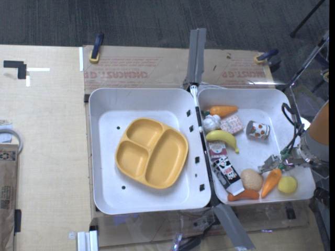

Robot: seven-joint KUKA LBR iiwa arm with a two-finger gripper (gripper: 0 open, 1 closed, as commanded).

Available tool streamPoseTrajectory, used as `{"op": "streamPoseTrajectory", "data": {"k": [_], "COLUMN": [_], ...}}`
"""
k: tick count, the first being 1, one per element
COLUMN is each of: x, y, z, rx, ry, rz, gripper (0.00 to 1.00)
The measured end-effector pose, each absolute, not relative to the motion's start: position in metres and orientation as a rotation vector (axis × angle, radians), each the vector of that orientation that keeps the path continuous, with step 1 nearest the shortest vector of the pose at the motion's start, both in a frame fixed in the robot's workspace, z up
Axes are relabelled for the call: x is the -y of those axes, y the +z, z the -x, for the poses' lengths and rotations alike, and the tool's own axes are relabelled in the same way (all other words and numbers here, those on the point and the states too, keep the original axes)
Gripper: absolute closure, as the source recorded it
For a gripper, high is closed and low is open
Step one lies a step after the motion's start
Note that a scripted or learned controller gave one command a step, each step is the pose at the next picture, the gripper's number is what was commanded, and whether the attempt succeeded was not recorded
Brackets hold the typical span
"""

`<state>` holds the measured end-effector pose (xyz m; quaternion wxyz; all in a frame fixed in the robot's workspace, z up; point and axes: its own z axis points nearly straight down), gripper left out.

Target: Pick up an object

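orange plastic carrot (271,181) lying in right bin (272,99), touching egg-like potato (252,179) and lemon (287,184). probably light, stiff, a bit slick; best pinched across thick upper end. tool (273,163) just above it; grip state impossible to tell.

Open white floor across the middle and upper right of the right bin (272,94), around a tipped cup (257,130). Crowded along the divider: banana (222,138), cartons, carrot (223,110). Blocked near the front wall by egg (251,179), lemon (287,184), more carrots.
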<state>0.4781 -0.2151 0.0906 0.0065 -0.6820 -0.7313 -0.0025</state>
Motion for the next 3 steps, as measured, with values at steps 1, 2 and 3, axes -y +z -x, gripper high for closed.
{"op": "streamPoseTrajectory", "data": {"k": [1,2,3], "x": [0.218,0.180,0.112], "y": [0.101,0.190,0.218], "z": [-0.480,-0.505,-0.590], "rx": [2.293,2.157,2.112], "ry": [-0.006,0.001,0.004], "rz": [2.147,2.285,2.326], "gripper": [1.00,1.00,1.00]}}
